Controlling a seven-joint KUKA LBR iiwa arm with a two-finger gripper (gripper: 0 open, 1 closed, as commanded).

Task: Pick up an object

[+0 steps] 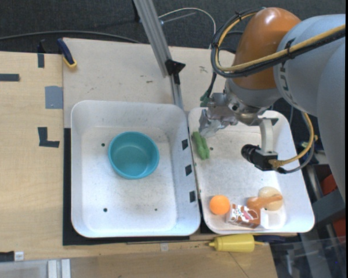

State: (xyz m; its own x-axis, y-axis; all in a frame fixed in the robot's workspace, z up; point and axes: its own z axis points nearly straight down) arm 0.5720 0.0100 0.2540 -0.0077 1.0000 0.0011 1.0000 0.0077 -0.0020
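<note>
So far nothing is lifted: the grey two-finger gripper (207, 126) hangs at the right bin's (296, 225) far-left corner, just above the green elongated soft object (201, 145) lying there. Its grip cannot be judged. Grasping and raising remain.

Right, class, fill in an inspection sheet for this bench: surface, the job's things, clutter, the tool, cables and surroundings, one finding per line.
Surface: two white bins side by side, left bin and right bin, on a wooden bench.
Job's things: teal bowl in left bin; green object, orange ball and a small pile of items in right bin.
Clutter: yellow object at the bench's front edge.
Tool: tool over right bin, just above the green object.
Cables: yellow-black cable looped around the arm.
Surroundings: grey metal pole; dark floor behind.
</note>
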